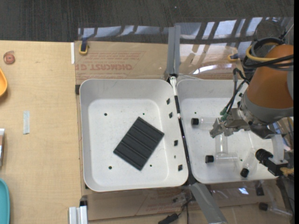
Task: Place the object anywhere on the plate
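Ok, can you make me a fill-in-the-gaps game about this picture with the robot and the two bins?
1. The dark ribbed plate lies in the ____ bin.
2. The arm's pincer hangs over the ____ bin.
3. The band above the arm's wrist is ____.
4. The bench holds ____ white bins.

Missing words: left; right; orange; two
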Robot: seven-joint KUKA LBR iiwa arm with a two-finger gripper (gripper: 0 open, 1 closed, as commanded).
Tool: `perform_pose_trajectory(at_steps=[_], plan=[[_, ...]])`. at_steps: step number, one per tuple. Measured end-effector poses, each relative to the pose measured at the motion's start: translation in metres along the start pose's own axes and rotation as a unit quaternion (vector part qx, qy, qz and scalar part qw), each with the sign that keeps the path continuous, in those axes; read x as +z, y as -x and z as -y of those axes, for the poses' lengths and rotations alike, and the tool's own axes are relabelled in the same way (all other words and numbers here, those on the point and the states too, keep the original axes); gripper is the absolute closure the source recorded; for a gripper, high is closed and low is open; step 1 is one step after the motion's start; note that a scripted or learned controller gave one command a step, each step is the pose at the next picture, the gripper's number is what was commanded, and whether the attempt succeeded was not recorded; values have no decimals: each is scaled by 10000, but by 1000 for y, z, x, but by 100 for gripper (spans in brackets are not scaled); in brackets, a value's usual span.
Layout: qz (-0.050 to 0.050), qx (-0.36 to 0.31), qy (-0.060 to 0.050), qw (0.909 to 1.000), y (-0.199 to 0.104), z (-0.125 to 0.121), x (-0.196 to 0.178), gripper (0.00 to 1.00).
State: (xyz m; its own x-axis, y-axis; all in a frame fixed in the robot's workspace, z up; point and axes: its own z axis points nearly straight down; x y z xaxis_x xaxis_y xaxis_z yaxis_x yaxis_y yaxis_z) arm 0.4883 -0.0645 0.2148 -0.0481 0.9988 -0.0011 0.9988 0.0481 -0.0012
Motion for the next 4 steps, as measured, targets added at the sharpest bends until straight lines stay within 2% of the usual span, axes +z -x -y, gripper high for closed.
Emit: perform_pose_trajectory(at_steps=[1, 2, 3, 4], plan=[[9, 815, -18, 9967, -58, -82, 25, 100], [3, -2157, -3, 9765, -137, -41, -44, 100], [-3, -4199, -7, 9076, -149, -38, 0, 100], [6, -5844, 16, 8115, -154, -63, -65, 100]])
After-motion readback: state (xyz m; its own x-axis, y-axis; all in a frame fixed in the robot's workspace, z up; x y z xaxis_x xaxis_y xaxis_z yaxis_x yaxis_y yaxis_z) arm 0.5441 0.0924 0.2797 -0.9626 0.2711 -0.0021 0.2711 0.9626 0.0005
